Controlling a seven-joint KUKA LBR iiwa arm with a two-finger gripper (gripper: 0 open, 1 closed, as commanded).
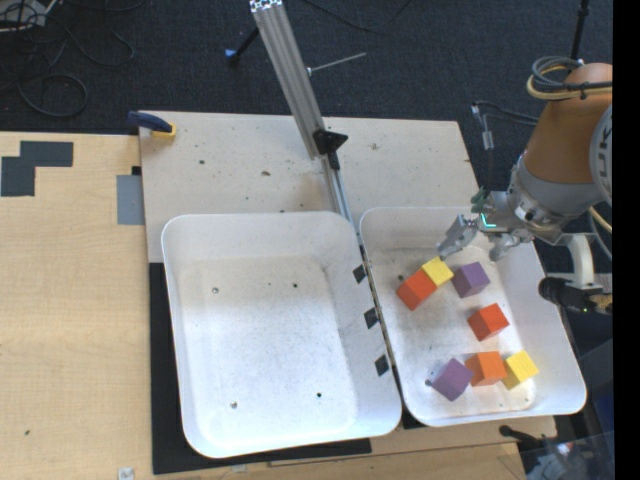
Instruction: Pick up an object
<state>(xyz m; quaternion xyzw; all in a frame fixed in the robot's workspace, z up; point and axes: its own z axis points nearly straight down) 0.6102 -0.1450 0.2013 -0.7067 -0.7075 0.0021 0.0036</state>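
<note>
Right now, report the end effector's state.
End effector: open, holding nothing, poised over the right bin just above the yellow block and purple block.

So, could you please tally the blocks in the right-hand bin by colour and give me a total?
Yellow blocks: 2, one near the gripper and one at the near end
Purple blocks: 2
Orange blocks: 2
Red blocks: 1
Total: 7 blocks, all in the right bin

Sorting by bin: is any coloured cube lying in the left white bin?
No: all the cubes, such as the yellow cube, lie in the right white bin.
</note>
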